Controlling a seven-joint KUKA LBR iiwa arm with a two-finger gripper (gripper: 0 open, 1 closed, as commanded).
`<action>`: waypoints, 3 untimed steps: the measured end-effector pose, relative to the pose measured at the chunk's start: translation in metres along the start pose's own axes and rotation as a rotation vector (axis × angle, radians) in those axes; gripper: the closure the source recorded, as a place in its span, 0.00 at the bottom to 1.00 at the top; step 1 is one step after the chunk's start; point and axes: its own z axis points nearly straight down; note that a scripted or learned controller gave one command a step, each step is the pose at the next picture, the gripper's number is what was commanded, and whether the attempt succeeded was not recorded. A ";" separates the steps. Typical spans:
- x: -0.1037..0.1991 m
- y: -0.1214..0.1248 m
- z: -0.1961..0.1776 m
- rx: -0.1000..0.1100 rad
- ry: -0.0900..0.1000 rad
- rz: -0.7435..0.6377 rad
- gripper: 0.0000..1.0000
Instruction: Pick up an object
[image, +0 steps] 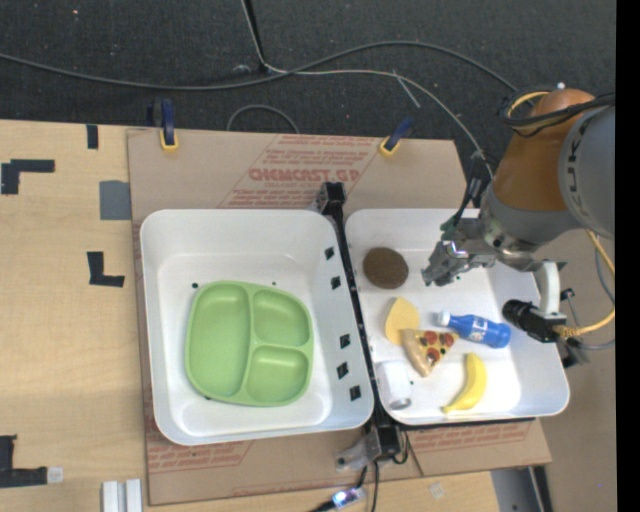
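The right bin (530, 400) holds a brown round cookie (385, 267), a yellow cheese wedge (402, 317), a pizza slice (427, 349), a blue bottle (479, 329) lying on its side and a banana (469, 384). A small clear cup (392, 383) lies near the front left corner of that bin. My gripper (444, 268) hangs over the back of the right bin, to the right of the cookie and above the bottle. Nothing shows between its fingers.
The left bin (165, 250) holds a green divided plate (251, 343). A black divider (345, 300) runs between the two bins. The arm's grey body and orange band (535, 170) fill the space over the right bin's back right corner. Cables (300, 70) lie behind the bench.
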 end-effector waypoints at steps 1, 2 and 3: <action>-0.003 0.003 -0.063 -0.003 -0.001 0.000 1.00; 0.040 -0.006 -0.063 0.005 0.002 -0.003 1.00; 0.087 -0.021 -0.065 0.006 0.002 -0.004 1.00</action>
